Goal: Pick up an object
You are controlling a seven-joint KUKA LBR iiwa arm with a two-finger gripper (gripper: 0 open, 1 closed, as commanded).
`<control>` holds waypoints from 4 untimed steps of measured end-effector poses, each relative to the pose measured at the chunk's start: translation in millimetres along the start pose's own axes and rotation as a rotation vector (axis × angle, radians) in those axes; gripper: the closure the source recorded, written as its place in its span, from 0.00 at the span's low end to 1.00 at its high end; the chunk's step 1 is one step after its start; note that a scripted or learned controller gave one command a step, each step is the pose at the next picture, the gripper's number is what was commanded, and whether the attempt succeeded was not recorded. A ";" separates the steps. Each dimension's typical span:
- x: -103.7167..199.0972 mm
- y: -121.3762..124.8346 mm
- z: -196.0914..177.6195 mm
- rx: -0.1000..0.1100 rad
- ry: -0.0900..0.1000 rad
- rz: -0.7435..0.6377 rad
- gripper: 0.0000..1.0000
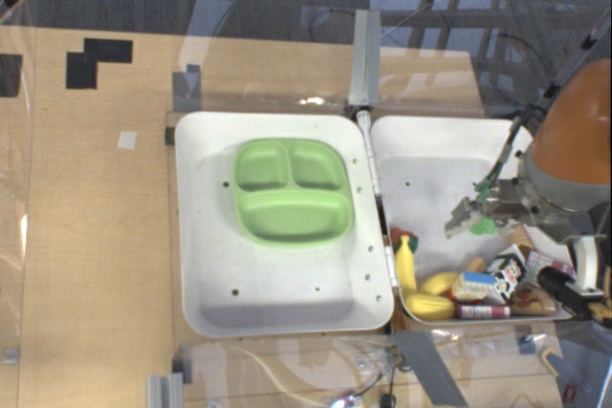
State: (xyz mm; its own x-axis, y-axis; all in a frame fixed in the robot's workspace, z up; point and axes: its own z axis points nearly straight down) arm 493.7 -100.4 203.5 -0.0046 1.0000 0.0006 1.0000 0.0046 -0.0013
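I see a green three-compartment plastic tray [291, 190] lying in the left white bin [206, 291]. In the right white bin [421, 153], yellow plastic bananas [421, 287] and small cartons crowd the near edge. The gripper [475, 218] hovers above them; its grip I cannot tell.

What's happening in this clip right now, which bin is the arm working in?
The arm reaches in from the right over the right bin, its gripper low above the bin floor, just up from a pile along the near edge: a banana, another yellow piece, a small carton and other items. Something small and green sits at the gripper, but a grasp isn't clear. The left bin holds a green divided plate, untouched.
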 end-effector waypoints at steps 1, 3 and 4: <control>0.0 0.0 0.0 0.000 0.000 0.000 0.00; -7.0 112.6 0.8 -0.002 -0.001 -0.089 0.00; -45.0 101.7 53.7 -0.001 -0.001 -0.047 0.00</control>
State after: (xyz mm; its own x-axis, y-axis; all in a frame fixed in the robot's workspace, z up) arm 595.5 -144.9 149.6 -0.0514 0.9987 -0.0001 0.9987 0.0514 -0.0002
